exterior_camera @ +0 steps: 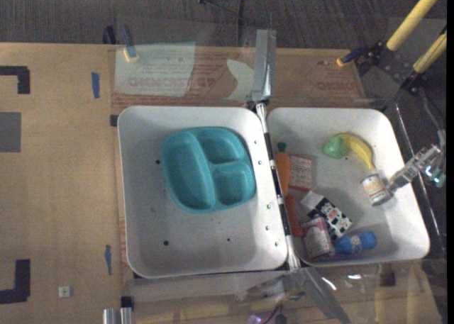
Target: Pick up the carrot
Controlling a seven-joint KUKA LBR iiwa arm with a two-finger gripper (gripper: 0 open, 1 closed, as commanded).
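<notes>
The carrot is a slim orange stick with a green top. It lies lengthwise against the left wall of the right bin, close to the divider between the bins. My gripper reaches in over the right rim of that bin, and its tip is beside a small can. It is well to the right of the carrot, and nothing shows in its hold.
The right bin also holds a banana, a green piece, a printed packet, a black-and-white box, a pink pack and a blue bottle. A teal divided plate lies in the left bin.
</notes>
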